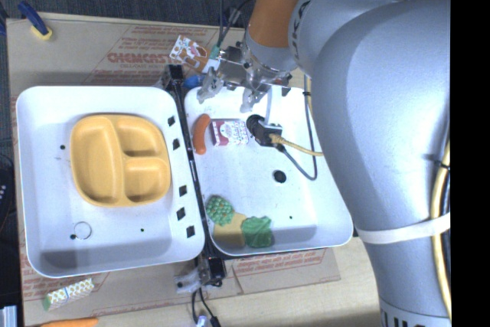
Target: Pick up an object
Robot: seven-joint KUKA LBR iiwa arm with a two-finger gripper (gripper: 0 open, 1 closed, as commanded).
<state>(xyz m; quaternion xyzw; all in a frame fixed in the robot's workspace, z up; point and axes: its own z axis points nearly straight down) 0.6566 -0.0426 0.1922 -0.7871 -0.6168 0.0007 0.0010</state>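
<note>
My gripper (228,94) hangs over the far end of the right bin (321,203), fingers spread open with nothing between them. Just in front of it lie an orange sausage (200,134) by the bin's left wall and a maroon-and-white packet (230,132) beside it. At the near end of the same bin sit a round green piece (219,208), a yellow block (230,230) and a leafy green piece (258,231), bunched together.
A yellow divided plate (121,158) lies in the left bin (38,188). Outside the bins are a small printed packet (187,51) at the back, a blue-and-yellow tool (34,19) at the far left and a wrapped packet (69,292) at the front left.
</note>
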